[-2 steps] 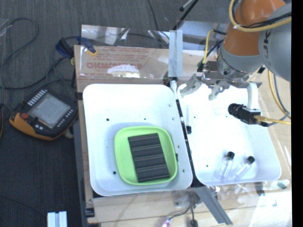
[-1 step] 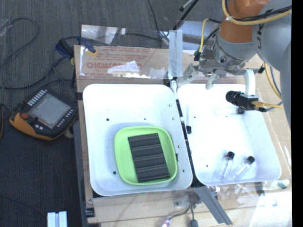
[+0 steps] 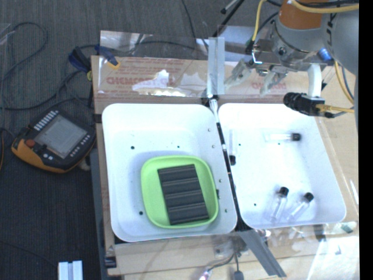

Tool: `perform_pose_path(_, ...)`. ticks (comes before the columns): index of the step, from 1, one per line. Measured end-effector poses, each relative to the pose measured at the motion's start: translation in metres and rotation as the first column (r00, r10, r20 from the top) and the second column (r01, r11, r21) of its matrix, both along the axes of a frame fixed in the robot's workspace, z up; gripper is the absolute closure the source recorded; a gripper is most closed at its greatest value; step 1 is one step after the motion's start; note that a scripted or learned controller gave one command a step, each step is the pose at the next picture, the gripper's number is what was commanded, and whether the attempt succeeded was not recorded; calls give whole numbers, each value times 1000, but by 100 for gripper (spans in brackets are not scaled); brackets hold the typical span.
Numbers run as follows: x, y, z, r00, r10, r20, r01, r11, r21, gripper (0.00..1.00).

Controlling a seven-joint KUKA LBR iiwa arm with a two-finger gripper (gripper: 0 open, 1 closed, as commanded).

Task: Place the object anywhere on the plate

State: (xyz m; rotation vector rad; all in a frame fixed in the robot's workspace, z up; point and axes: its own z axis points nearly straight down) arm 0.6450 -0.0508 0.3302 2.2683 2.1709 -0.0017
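A green square plate (image 3: 150, 182) lies in the left bin (image 3: 122, 156), toward its front. A dark grey ribbed block (image 3: 183, 194) rests flat on the plate, covering most of its middle. My gripper (image 3: 254, 79) hangs above the back edge of the right bin (image 3: 326, 168), well away from the plate. Its two pale fingers stand apart with nothing between them, so it is open.
Three clear vials with black caps lie in the right bin: one near the back (image 3: 282, 137) and two at the front (image 3: 278, 202) (image 3: 299, 205). A teach pendant (image 3: 55, 142) sits on the floor to the left. Cables trail behind the bench.
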Motion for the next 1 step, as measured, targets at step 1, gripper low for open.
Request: perform_pose_path(1,24,44,89,988,154,1,-154,988,-3,0)
